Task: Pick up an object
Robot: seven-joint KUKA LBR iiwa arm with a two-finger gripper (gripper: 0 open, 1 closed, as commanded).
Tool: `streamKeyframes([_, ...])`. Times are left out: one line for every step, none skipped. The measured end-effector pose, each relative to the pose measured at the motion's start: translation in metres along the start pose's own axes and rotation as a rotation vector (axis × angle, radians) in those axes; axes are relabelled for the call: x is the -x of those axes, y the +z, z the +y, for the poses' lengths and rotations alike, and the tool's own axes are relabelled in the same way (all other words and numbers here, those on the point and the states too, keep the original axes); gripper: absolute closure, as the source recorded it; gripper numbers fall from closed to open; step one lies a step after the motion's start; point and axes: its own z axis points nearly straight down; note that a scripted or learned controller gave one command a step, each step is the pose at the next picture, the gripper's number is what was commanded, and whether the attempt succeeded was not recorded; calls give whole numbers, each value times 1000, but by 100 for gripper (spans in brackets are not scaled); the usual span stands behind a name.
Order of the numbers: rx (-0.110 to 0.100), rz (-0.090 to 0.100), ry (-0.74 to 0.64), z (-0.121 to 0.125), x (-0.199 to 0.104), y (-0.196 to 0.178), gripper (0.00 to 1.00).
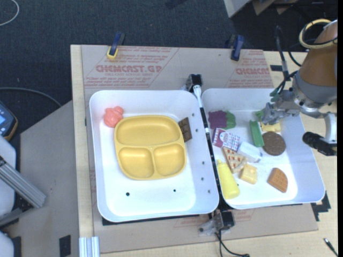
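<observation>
Green stick (256,133) sits just under the gripper (266,116) (finger state cannot tell): drop straight, centre on it, avoid brown disc (274,143).

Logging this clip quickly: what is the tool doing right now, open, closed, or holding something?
Tool: cannot be told; it sits low over the right bin, above the green item and brown round cookie.
</observation>
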Motion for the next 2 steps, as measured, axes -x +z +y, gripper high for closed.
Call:
streamKeyframes([-1,-1,1,4,9,-48,100])
streamKeyframes([-3,0,1,5,9,-68,100])
